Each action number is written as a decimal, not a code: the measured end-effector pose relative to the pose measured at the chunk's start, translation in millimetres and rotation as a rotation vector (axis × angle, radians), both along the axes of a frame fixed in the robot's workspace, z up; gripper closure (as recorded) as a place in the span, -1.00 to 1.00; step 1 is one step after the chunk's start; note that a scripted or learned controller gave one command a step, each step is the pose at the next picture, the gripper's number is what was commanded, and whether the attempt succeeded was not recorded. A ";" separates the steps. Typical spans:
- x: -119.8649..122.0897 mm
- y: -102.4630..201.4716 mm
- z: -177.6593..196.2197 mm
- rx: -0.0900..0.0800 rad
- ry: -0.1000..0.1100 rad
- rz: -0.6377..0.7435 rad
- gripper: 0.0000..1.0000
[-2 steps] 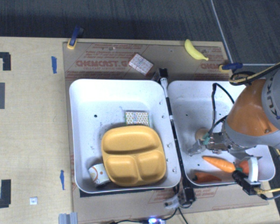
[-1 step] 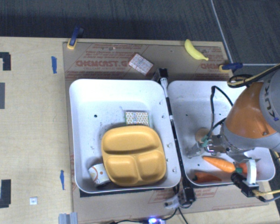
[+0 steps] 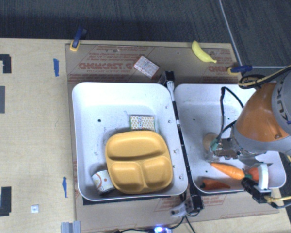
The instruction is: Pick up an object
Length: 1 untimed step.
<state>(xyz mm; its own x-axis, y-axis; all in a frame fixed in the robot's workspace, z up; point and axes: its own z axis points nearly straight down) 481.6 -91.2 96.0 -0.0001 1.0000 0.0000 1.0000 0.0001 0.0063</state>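
Arm (image 3: 262,118): you saw it reach into the right bin (image 3: 199,106).
Gripper (image 3: 222,148): opening couldn't be told.
Carrot (image 3: 227,170): lay at its 5 o'clock.
Left bin (image 3: 87,110): held the yellow tray (image 3: 138,160).

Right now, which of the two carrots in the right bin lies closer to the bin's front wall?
The darker carrot, lying along the front wall. The brighter orange carrot sits just behind it, nearer the arm's wrist.
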 end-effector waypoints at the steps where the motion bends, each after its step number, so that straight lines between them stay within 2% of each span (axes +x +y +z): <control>1: -0.1 0.0 -0.1 0.000 0.000 0.000 -1.00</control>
